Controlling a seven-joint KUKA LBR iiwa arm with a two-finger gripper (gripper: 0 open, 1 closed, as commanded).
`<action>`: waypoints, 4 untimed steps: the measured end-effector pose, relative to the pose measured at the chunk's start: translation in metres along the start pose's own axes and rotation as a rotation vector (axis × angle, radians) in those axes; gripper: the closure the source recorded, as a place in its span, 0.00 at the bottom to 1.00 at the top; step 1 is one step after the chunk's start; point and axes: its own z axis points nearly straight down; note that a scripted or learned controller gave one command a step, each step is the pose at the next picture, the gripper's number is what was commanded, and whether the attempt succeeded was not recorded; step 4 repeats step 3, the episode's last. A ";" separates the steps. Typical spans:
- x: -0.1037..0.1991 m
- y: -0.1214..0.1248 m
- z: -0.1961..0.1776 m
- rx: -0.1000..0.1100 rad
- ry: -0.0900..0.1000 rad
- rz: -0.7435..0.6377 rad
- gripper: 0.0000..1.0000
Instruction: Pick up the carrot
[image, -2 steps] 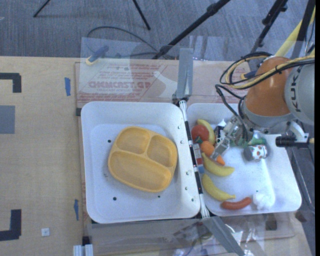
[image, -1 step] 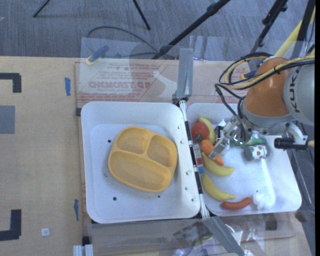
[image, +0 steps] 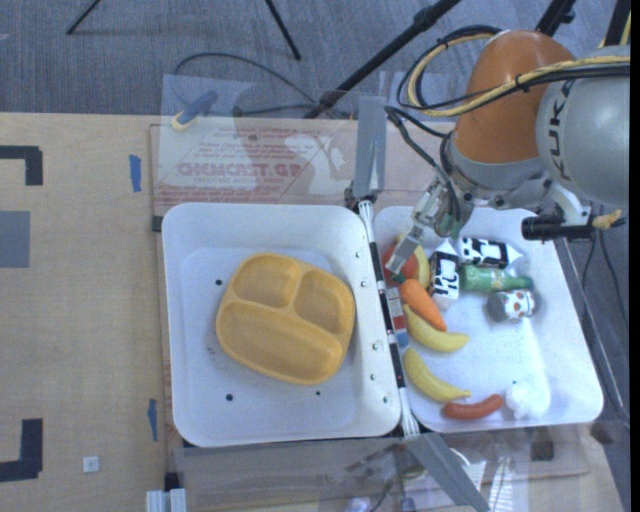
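The carrot (image: 423, 305) is orange and tapered. It lies at the left side of the right bin (image: 575, 385), close to the divider, with its thick end up-left. My gripper (image: 401, 262) hangs at a slant just above and left of the carrot's thick end, over the bin's left edge. A bit of red and a bit of yellow show right by its tip, and I see nothing clearly held. The arm's orange band (image: 510, 70) and grey wrist cover the bin's far part.
The left bin (image: 190, 250) holds a yellow divided plate (image: 285, 318). In the right bin lie two bananas (image: 437, 339) (image: 430, 380), a red sausage (image: 473, 407), a white lump (image: 527, 398), a green bottle (image: 493, 280), a grey can (image: 510, 305) and black-and-white items (image: 447, 275).
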 end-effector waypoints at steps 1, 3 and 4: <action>0.009 -0.006 0.001 0.003 0.005 0.030 0.00; 0.031 -0.122 0.100 0.003 0.002 0.048 0.00; 0.031 -0.122 0.100 0.003 0.002 0.048 0.00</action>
